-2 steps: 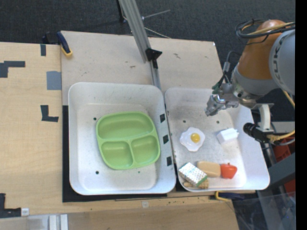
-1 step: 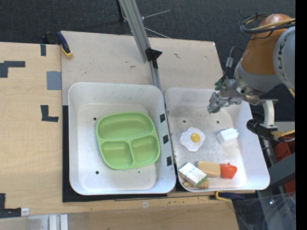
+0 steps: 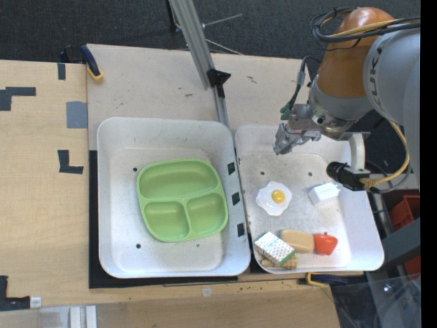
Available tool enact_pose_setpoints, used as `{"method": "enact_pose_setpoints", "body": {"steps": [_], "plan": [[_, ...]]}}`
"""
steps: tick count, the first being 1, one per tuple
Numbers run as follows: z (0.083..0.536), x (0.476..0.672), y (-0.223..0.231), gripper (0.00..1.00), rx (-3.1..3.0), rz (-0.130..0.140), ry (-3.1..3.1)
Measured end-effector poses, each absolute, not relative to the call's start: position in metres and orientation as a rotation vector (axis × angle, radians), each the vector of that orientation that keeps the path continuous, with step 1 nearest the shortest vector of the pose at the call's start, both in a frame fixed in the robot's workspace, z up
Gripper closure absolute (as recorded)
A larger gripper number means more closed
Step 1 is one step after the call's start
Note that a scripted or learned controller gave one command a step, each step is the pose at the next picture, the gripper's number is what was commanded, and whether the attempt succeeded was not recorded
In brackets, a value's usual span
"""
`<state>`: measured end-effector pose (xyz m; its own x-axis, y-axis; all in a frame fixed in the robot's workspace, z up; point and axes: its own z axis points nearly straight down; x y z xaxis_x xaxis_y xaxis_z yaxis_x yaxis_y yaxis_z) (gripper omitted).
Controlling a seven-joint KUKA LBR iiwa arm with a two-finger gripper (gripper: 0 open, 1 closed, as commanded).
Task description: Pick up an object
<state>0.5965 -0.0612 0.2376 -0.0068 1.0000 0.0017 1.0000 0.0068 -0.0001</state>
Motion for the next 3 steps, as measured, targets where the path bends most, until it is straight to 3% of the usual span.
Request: {"method": "enact_pose_setpoints", "body": {"steps": [1, 3], "plan": [[0.228, 0.600, -0.012, 1.00, -2.212, 0.002, -2.226], [0.213, 0.628, 0.089, 1.00, -2.213, 0.000, -2.228]]}}
